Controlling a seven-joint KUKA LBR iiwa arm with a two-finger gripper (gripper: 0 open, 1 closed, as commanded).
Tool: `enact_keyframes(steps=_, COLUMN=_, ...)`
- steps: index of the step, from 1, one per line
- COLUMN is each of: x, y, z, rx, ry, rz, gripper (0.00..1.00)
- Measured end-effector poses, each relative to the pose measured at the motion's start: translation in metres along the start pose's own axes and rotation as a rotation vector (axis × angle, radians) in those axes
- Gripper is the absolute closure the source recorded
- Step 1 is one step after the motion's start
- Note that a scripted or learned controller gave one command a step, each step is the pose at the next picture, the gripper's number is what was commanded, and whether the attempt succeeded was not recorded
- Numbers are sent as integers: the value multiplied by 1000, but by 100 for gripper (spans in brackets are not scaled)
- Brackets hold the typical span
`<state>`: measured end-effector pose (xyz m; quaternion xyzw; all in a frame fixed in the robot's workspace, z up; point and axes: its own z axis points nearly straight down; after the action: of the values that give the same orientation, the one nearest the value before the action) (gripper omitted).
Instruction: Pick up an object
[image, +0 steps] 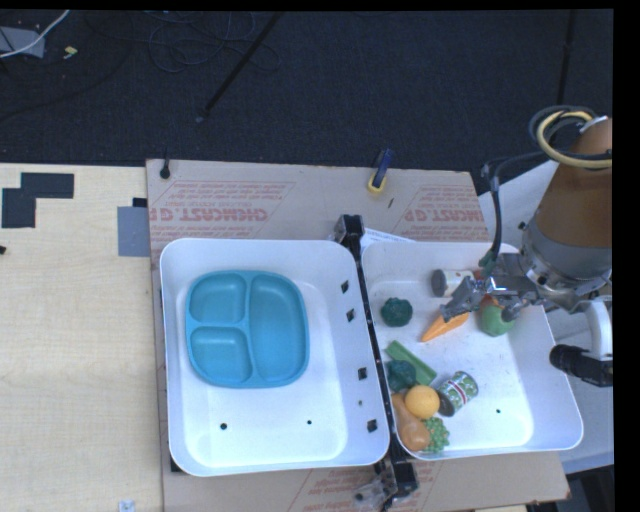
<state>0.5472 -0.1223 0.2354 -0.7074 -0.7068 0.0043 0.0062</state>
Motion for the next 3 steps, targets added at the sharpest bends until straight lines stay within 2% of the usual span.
enact_keyframes(steps=1, x=0, y=2, z=-6, rx=-11, ry=-1, rz=-2, gripper=0)
enact_keyframes(steps=3, x=2, y=18, z=98, rx=-9, ry=-1, rz=-1, gripper=0)
